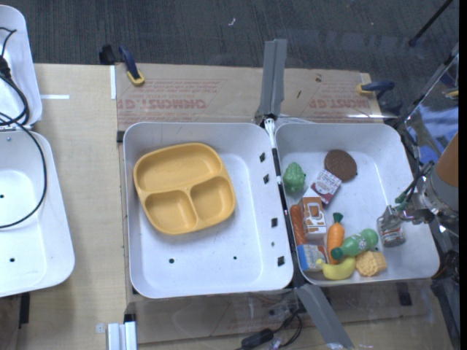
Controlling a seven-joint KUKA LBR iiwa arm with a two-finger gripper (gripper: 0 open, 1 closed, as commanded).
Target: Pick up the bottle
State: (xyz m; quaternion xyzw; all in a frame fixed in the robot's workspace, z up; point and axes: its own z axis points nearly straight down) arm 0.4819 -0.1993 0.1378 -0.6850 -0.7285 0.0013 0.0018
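**Right bin [381,189], read outward from the camera, with the carrot [334,235] as landmark.**

- **Nearest, on the camera's side of the carrot:** a yellow banana [337,270] and a piece of corn [371,263] are lying against the bin's front wall. A small blue-and-white carton [310,256] is sitting just left of them.
- **Level with the carrot:** the green bottle [356,243] is lying on its side. It is touching the carrot's right flank, and its rounded end is pointing away from the carrot. It is taken to be the bottle by shape only, since no label is legible.
- **Right of the carrot, past the bottle:** the gripper [393,230] is hanging low over the bin floor. It is near the bottle's far end but apart from it, and nothing is showing in its grasp. Whether it is spread or closed cannot be told, because its tip is blurring into pale clutter.
- **Beyond the carrot:** an orange box [314,217], a small red-and-white packet [325,187], a green vegetable [293,178] and a brown disc [340,164] are lying scattered.
- **Far left of the carrot:** the left bin [197,265] is holding a yellow divided tray [184,188] on the wooden surface [80,108].

**Step in hand (judged):** the approach is under way and the pick is not yet made. The next move is calling for a shift toward the carrot, so that the gripper is straddling the bottle across its narrow width. It then has to descend without nudging the corn or the carrot.

**Hard to make out:** the arm [446,177] is being cut off at the right. The bottle's underside and neck are hidden among its neighbours.
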